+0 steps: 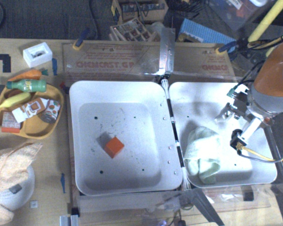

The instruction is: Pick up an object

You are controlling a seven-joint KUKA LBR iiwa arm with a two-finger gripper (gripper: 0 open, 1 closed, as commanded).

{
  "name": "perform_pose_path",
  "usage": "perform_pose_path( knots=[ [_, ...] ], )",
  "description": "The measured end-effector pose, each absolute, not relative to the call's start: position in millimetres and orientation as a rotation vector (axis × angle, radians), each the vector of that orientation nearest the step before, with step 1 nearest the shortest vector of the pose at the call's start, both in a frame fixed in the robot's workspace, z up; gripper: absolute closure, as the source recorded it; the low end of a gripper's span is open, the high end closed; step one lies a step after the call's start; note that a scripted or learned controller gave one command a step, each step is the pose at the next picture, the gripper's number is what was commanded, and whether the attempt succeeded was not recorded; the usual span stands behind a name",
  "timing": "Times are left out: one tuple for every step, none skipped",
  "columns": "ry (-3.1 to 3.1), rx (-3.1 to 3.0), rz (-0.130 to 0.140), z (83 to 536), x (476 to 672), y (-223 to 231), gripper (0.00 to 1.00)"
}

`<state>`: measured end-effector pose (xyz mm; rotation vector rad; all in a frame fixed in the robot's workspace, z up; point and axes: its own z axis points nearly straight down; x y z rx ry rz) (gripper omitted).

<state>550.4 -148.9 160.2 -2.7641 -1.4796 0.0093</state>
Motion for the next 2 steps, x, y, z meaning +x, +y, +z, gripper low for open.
perform_pose_path(
  knots=[
    [-1.608,-2.697,0.006,169,621.9,-132,0.00],
    [-1.440,-2.787,0.009,170,558.2,-205,0.00]
  ],
)
